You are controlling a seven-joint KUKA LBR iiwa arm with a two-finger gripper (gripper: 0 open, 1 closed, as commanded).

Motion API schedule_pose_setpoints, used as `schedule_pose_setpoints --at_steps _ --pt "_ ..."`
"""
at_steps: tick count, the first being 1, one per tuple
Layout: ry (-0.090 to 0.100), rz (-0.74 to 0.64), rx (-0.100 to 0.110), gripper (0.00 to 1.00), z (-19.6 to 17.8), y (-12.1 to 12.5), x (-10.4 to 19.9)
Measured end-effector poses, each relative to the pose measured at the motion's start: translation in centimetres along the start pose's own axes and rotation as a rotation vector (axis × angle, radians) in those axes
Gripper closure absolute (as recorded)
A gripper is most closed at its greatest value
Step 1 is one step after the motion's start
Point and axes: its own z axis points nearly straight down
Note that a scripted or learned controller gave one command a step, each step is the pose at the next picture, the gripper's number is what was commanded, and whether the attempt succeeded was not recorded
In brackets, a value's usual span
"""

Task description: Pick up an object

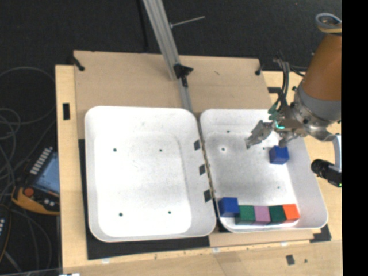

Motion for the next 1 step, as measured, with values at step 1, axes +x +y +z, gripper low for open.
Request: schedule_pose_setpoints --at_steps 1 --pt "-0.001 0.006 0.007 0.0 11.0 -0.28 -7.13"
